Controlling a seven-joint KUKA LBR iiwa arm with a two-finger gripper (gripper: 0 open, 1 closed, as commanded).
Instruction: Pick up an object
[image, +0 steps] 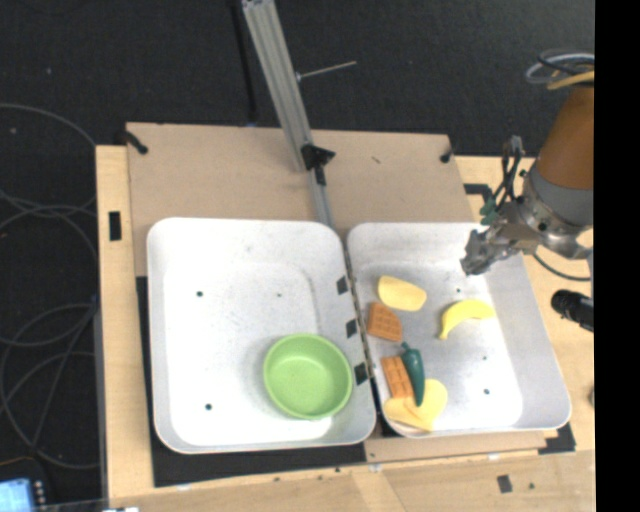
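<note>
From the overhead camera, you lose most of the grey arm with its orange band (568, 140) past the right side of the picture; just the wrist section and the dark two-finger gripper (474, 258) reach in. The gripper is small and dark against the bin, so you cannot tell how wide it stands. Nothing shows between its tips, and it hangs over the upper right part of the right shallow white bin (520, 380), apart from every object there.

No brand, label or readable writing shows anywhere.

In that right bin, the pale yellow rounded piece (401, 293) lies near the divider, with the small orange-brown waffle-like square (384, 322) just below it, touching or nearly so. The yellow banana-shaped toy (464, 316) lies near the bin's middle, below and slightly left of the gripper, clear of it. Toward the front edge, a second orange-brown block (397, 377), a dark green pepper-like piece (413, 364) and a yellow wedge (424, 408) crowd together and overlap; you cannot tell their outlines apart fully, and something white and round peeks from under them.

In the left shallow white bin (200, 260), the light green plastic bowl (308, 375) sits upright near the front right corner.
</note>
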